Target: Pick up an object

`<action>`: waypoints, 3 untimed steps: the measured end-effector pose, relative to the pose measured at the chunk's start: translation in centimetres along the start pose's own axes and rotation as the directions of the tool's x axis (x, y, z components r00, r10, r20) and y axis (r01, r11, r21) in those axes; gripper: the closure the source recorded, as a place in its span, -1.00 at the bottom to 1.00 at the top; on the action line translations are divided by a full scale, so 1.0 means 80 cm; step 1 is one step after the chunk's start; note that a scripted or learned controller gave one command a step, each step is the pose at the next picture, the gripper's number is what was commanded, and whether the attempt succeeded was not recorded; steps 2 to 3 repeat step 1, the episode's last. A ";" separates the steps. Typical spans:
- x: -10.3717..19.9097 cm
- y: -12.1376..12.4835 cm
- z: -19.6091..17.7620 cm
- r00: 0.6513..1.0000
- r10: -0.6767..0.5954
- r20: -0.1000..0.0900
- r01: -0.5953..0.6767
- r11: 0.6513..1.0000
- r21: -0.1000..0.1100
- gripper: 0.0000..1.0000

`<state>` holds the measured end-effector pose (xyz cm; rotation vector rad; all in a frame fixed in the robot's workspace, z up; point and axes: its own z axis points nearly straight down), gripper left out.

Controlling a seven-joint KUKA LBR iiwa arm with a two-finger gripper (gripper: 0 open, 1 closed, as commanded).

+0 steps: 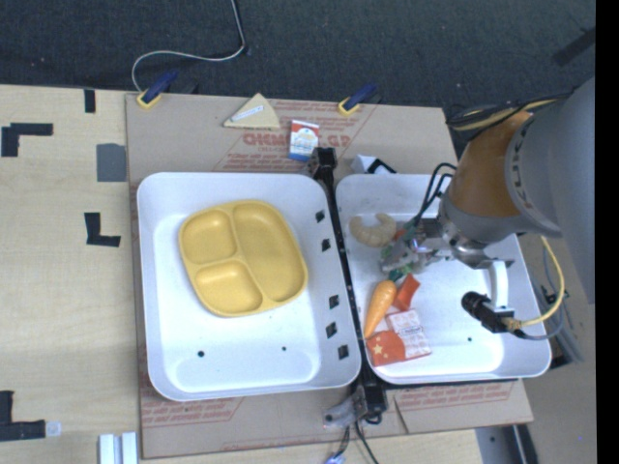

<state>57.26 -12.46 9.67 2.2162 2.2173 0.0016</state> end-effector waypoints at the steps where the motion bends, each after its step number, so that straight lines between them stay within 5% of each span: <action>1: 0.091 -0.003 -0.110 1.000 -0.002 -0.005 0.002 1.000 0.005 1.00; 3: 0.091 -0.003 -0.110 1.000 -0.002 -0.005 0.002 1.000 0.005 1.00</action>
